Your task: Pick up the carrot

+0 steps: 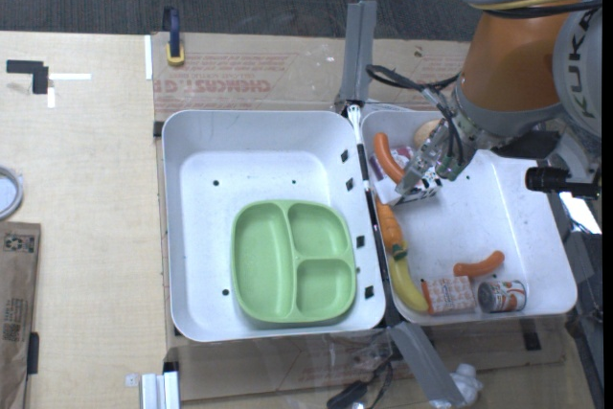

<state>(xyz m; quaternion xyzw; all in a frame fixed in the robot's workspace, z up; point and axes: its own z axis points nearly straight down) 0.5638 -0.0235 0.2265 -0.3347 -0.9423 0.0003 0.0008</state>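
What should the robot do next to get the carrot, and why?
Probably move the gripper a little down-left and lower. It sits just above-right of the carrot, which lies along the right bin's left wall, touching the banana, with nothing seen between its fingers.

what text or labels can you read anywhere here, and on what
"KUKA", partly cut off, on the grey robot arm.
Red mirrored print on the cardboard strip behind the bins: cannot make out.
A recycling-type mark on the brown paper bag: its words too small.
Labels on the small tin can and the red and white packet: too blurred.
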